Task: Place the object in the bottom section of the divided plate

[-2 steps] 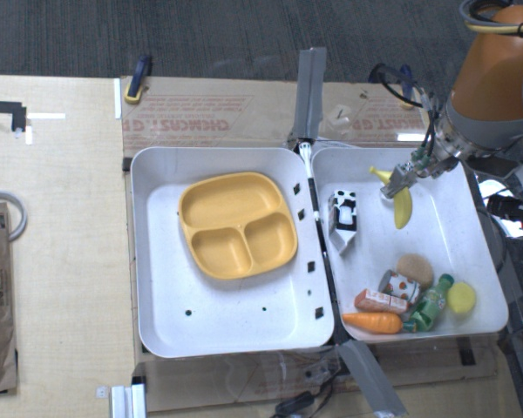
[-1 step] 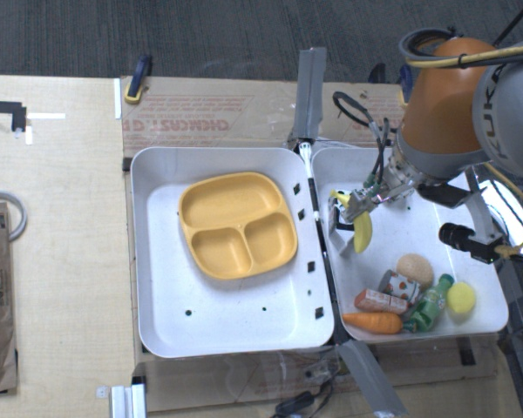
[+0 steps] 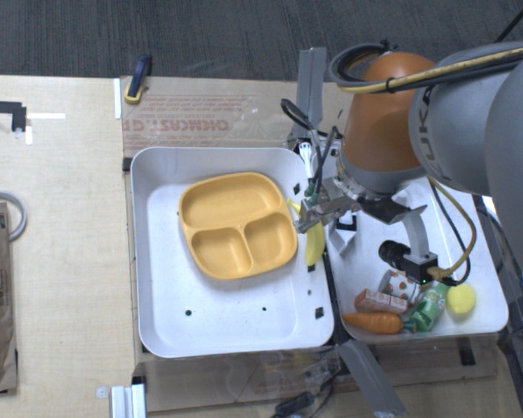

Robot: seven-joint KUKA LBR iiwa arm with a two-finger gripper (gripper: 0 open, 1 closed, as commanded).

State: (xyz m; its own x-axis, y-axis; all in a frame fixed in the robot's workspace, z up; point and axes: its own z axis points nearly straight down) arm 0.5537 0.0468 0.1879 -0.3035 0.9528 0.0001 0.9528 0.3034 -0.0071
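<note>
- At the left bin's (image 3: 157,320) right edge, we see the gripper (image 3: 312,216) clamped on a yellow banana (image 3: 315,242), which hangs just beside the divided plate (image 3: 235,225).
- We locate the plate toward the bin's upper middle.
- We note a carrot (image 3: 372,322), lemon (image 3: 460,299) and green bottle (image 3: 427,310) along the right bin's (image 3: 497,316) bottom edge.
</note>
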